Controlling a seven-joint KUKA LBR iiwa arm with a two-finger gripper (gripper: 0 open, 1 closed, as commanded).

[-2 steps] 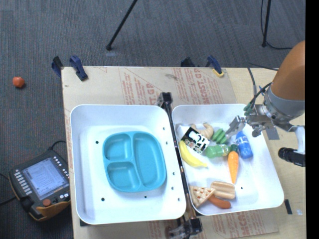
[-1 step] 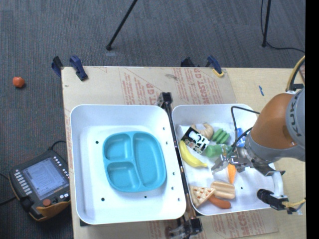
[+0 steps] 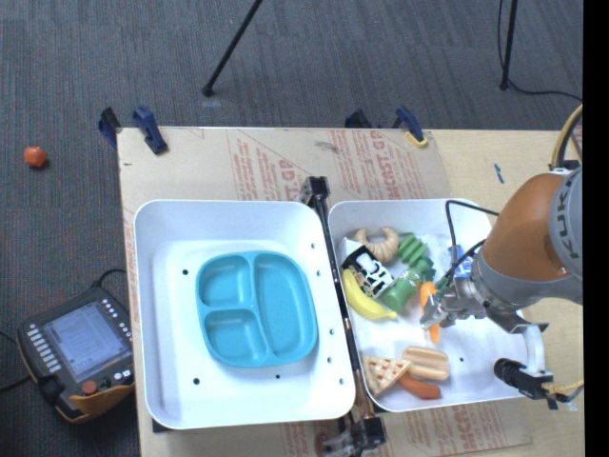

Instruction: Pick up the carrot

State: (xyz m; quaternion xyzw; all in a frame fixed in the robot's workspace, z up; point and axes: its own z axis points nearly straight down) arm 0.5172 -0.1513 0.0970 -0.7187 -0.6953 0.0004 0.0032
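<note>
The carrot is a small orange piece lying in the right bin, near its middle. Orange shows just above and just below the gripper's tip, so its middle is covered. My gripper comes in from the right, directly over the carrot and low in the bin. The grey wrist and orange band hide how the gripper meets the carrot.
Left of the carrot lie a yellow banana, green vegetables, a tan piece and a black-and-white item. A pizza slice and hot dog lie at the front. The left bin holds a blue divided plate.
</note>
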